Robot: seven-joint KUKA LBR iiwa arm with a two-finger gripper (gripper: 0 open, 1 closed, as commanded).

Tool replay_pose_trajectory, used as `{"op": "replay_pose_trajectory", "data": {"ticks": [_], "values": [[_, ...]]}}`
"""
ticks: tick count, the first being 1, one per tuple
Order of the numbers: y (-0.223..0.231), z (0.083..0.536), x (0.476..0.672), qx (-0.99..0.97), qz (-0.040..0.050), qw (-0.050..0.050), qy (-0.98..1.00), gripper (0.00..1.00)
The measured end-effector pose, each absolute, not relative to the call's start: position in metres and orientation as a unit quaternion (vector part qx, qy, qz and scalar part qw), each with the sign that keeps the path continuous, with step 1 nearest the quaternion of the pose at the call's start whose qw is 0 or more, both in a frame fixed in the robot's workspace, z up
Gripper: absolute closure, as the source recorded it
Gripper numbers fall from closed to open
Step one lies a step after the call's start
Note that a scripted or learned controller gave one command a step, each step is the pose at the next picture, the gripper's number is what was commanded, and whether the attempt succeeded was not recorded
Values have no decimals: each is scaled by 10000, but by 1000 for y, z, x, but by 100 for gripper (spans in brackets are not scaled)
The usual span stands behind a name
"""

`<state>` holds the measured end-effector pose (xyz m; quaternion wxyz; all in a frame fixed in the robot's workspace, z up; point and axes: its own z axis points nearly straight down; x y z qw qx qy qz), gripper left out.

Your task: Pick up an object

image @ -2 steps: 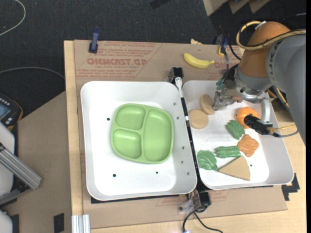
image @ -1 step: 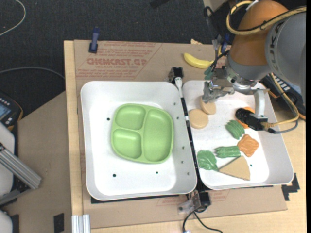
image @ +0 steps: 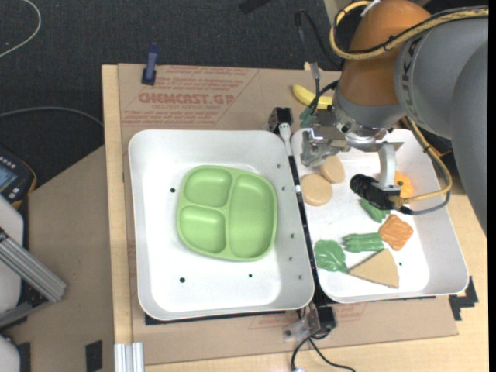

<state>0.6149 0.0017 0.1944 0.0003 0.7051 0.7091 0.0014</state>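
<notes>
- Camera view: the end effector point(image: 316, 147) is low over the back left corner of the right bin point(image: 430, 258), just beside the wall next to the left bin point(image: 155, 231).
- Whether the end effector is open or closed I cannot tell, because its metal parts are small and partly hidden under the wrist.
- Two round things are closest to it. The upper tan disc point(image: 334, 169) lies just beside it, and the lower tan disc point(image: 316, 190) lies next to that one, perhaps touching it.
- Both discs seem to rest on the bin floor and nothing looks lifted, so I judge that the pick is not yet done.
- Toward the front of the same bin lie an orange piece point(image: 397, 231), a tan wedge point(image: 377, 270) and a green leafy piece point(image: 329, 255), all apart from the end effector.
- The left bin carries a green divided plate point(image: 228, 212).
- What is left, in my judgement, is to close on one object, probably a disc, and to raise it clear of the bin.
</notes>
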Motion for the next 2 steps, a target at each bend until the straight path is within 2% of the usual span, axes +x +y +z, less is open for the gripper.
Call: {"op": "replay_pose_trajectory", "data": {"ticks": [1,2], "values": [[30,232,553,7059,-2,-22,7083,100],[77,385,536,7044,79,45,7097,100]]}}
